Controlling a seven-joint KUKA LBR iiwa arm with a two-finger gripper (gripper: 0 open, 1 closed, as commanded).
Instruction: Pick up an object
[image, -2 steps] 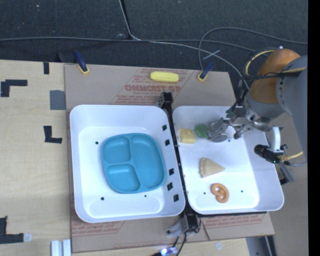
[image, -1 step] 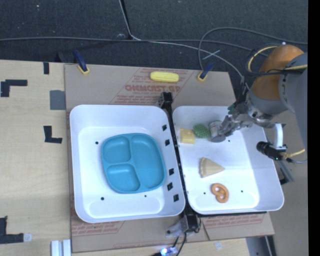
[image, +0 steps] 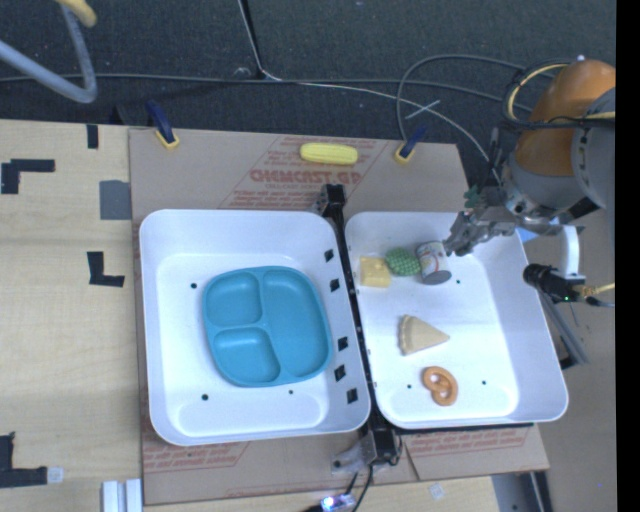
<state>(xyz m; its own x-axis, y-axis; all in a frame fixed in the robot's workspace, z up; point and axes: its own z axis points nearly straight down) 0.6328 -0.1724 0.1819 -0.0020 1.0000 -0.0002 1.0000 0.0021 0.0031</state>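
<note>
- The arm (image: 560, 150) enters at 2 o'clock, and its gripper (image: 468, 232) hangs over the right bin (image: 520, 330) near that bin's upper edge.
- Jaws: too small and blurred to read; I cannot tell whether they are apart or closed.
- A small can (image: 432, 262) lies just beside the gripper at its 8 o'clock, possibly touching it.
- A green ball (image: 402, 262) sits at the can's 9 o'clock, with a yellow cube (image: 374, 272) beyond.
- A wedge (image: 421, 334) lies mid-bin; a pretzel (image: 440, 385) sits at its 6 o'clock.
- The left bin (image: 170, 330) holds a blue tray (image: 266, 325).
- A banana (image: 328, 154) lies on the cardboard (image: 210, 170) at 12 o'clock.
</note>
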